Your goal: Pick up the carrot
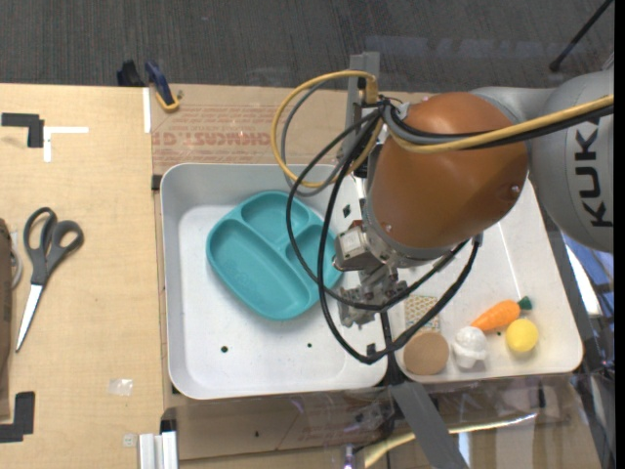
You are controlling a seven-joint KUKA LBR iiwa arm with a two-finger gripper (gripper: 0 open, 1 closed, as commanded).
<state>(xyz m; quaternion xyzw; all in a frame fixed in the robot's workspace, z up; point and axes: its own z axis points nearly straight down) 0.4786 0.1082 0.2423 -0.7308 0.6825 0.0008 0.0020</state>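
The carrot (pixel 496 315) lies in the right bin (pixel 543 244), near its front right corner, orange with a small green top pointing right and slightly up. Just beside it to the right sits a yellow ball (pixel 522 335); in front of it, to its left, a white lumpy toy (pixel 471 347), and further left a round brown piece (pixel 426 353). These four cluster along the bin's front edge.

The arm's big orange band (pixel 444 169) hangs over the seam between the bins, black and yellow cables looping around it. Below it the tool (pixel 366 296) points down at the divide, left of the carrot and apart from it; I cannot tell its state.

A teal divided plate (pixel 256 267) lies in the left bin (pixel 186 291). On the worktop (pixel 88 262) to the left lie scissors (pixel 41 257).
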